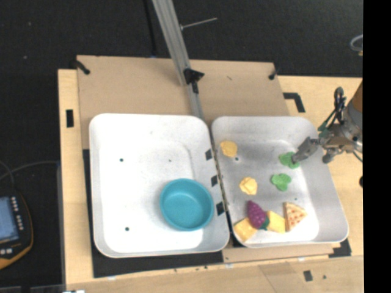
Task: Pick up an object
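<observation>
The arm reaches in low from the right. Its claw is spread wide, one finger tip touching a green toy.

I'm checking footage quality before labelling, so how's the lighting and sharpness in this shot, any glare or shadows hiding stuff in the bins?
Camera view: even, bright light on both bins, dark surroundings; the left bin looks slightly washed out; a grey shadow falls on the right bin floor near the tool; overall soft and low in detail, so the small toys' edges blur, though the blue bowl reads clearly.
</observation>
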Available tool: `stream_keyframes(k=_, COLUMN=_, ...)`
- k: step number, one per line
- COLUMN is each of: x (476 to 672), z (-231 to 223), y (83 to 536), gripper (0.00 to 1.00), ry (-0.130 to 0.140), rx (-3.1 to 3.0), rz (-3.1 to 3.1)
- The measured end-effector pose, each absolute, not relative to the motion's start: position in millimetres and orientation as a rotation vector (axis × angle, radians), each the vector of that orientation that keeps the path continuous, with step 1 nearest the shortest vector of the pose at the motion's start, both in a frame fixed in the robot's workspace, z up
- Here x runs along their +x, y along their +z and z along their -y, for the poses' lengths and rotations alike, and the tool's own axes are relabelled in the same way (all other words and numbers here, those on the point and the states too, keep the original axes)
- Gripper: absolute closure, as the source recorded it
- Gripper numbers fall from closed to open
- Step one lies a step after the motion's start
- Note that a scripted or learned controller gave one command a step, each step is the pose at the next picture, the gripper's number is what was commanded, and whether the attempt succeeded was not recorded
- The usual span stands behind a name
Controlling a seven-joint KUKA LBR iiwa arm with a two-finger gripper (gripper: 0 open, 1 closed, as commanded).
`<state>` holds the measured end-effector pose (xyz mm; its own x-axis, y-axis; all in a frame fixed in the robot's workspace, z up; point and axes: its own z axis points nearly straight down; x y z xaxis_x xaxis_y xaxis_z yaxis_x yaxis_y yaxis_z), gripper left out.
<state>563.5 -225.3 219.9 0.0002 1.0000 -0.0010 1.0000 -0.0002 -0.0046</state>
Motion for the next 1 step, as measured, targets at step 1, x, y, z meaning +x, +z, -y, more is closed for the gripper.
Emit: stream_keyframes(k=1, x=561.3, z=227.7, y=177.6, gripper=0.0, ry=0.005, rx=-2.222, rz=2.22)
